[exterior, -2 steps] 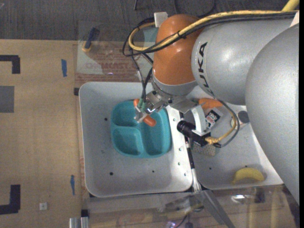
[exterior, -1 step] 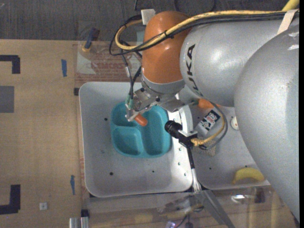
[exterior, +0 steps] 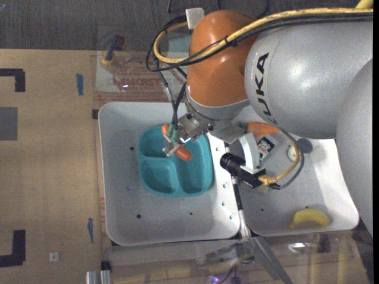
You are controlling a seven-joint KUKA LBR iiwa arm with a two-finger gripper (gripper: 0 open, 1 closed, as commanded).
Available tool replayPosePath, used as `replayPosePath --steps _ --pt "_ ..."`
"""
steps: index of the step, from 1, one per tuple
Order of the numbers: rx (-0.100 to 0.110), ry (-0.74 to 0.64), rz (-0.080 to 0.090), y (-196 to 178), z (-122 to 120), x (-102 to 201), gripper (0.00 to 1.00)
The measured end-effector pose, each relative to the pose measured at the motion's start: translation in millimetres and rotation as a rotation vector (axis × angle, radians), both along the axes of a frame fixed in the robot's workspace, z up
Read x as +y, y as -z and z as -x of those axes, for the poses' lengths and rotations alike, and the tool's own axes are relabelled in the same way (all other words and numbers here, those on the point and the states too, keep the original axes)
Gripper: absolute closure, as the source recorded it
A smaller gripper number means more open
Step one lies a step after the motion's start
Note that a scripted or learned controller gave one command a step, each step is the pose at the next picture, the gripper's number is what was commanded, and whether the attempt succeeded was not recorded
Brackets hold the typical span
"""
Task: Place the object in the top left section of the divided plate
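Overhead, our arm [exterior: 296,70] sets its jaws [exterior: 176,144] gripping a small orange object [exterior: 184,154], seemingly light and rigid, above the teal divided plate [exterior: 175,161].

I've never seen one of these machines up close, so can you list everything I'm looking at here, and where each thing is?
White bins: two, side by side on the bench; left bin, right bin.
Divided plate: one, teal, in the left bin, three sections.
Orange object: one, small, at the gripper tip over the plate's upper part; whether it is gripped, I cannot tell.
Yellow object: one, banana-like, near the right bin's lower edge.
Blue tape marks: two, on the wooden bench left of the bins.
Arm: one, grey with orange band, reaching from the right.
Gripper: one, over the plate.
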State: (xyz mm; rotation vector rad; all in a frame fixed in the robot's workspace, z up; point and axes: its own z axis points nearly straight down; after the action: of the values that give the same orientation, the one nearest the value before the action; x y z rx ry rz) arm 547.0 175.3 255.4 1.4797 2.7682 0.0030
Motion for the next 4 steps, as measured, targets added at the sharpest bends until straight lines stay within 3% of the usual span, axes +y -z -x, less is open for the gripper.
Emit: replayPosePath --steps 1,2,3,4 --pt "0.002 -0.017 0.0 69 -43 -7 1.0" --pt "0.006 0.316 0.0 119 -10 -37 1.0" --pt "0.001 0.22 0.0 35 -30 -106 1.0" --pt "0.003 0.031 0.0 47 -23 -37 1.0"
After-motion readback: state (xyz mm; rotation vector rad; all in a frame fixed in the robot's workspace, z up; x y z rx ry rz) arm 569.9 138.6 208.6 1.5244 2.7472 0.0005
